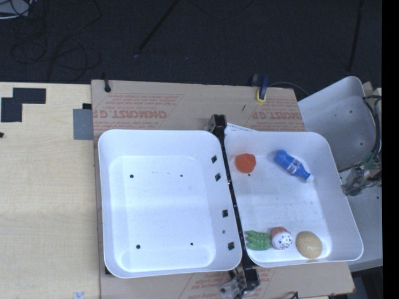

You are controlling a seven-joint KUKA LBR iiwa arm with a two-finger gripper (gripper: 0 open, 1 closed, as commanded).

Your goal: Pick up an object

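The right bin (330,185) holds several small objects. An orange-red ball (245,162) lies near its back left corner. A blue bottle (292,165) lies tilted toward the back right. Along the front wall sit a green toy (257,240), a white ball with red spots (281,238) and a tan egg-shaped object (308,244), side by side.
The left bin (112,192) sits beside the right one, joined by a black divider bar (227,189). Both rest on a cardboard sheet (156,108). A grey robot base plate (340,114) and cables (365,173) lie at the right edge.
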